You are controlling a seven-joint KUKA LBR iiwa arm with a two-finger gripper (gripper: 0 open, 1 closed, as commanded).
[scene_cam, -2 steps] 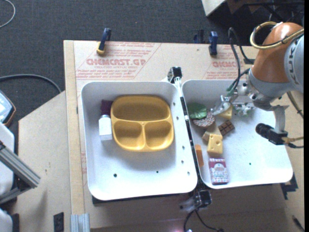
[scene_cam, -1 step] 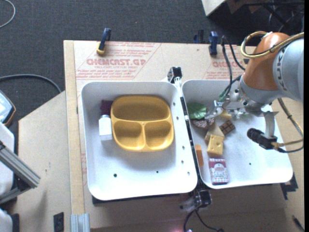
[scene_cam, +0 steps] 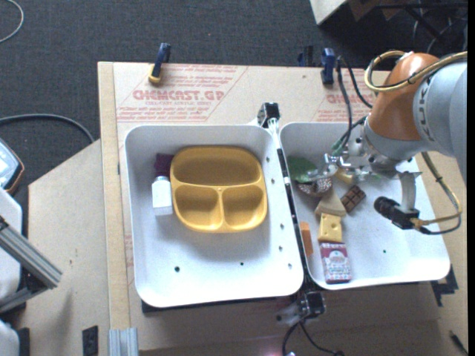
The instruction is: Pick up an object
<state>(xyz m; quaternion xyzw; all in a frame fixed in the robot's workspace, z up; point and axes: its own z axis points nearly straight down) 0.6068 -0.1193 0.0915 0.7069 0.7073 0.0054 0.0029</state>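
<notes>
Camera view: gripper (scene_cam: 335, 162) was low in the right bin (scene_cam: 386, 262) among the clutter beside the green object (scene_cam: 299, 167) — jaw state could not be told, nothing visibly lifted; pick remained undone.

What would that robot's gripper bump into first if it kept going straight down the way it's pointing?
Most likely the small pile of items under it in the right bin: the gripper hangs over a yellow piece, beside a green leafy thing. Height is hard to judge from above, so which comes first is uncertain.
</notes>
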